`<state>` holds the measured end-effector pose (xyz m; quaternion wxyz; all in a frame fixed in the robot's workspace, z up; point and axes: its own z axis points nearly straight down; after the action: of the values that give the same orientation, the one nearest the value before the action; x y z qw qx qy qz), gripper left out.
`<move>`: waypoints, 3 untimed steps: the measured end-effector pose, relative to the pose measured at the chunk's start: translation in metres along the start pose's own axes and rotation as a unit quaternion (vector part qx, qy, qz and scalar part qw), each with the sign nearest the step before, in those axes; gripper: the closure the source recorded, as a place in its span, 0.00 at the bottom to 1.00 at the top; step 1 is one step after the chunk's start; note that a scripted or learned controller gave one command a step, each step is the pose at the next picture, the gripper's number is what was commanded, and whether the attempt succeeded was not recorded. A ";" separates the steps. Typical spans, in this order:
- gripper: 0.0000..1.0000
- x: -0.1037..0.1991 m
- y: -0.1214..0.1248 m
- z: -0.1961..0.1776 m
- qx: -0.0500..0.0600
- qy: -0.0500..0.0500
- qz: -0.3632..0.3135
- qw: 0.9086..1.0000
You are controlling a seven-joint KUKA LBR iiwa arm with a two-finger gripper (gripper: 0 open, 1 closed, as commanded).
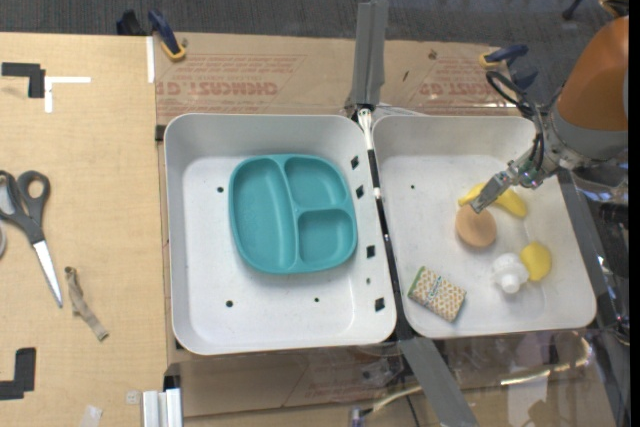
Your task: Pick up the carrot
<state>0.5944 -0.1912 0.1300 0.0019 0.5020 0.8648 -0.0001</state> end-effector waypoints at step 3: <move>0.00 0.045 -0.032 0.033 0.000 0.000 0.215 0.977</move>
<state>0.5443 -0.1676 0.0968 0.0018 0.6766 0.7364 0.0006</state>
